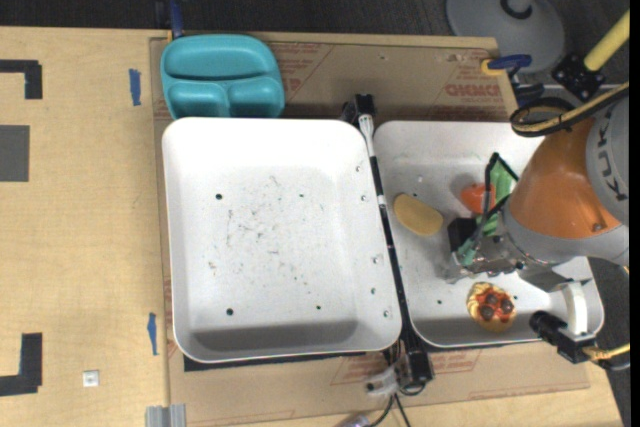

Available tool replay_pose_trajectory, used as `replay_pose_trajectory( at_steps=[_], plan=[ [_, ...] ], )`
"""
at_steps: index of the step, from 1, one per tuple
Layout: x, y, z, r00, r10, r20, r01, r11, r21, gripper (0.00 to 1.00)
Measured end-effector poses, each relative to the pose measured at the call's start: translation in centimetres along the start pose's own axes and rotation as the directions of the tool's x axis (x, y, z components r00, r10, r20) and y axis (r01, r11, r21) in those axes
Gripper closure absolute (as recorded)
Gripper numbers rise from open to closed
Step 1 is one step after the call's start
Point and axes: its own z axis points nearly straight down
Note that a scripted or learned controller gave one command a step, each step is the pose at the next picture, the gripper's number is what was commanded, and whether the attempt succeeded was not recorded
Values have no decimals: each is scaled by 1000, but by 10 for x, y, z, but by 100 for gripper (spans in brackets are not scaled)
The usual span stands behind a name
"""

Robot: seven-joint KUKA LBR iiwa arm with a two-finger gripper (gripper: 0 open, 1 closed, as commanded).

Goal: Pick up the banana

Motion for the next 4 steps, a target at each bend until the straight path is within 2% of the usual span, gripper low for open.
replay_pose_trajectory(
  at_steps=[1, 2, 3, 4],
  plan=[
    [68, 20, -88, 792, 611, 3, -611, 792, 1, 100],
    [68, 21, -98, 793, 609, 4, -609, 793, 1, 100],
    [110, 15, -88, 838, 546, 3, -546, 838, 6, 100],
    [110, 15, -98, 839, 544, 3, -544, 839, 5, 100]
  ],
)
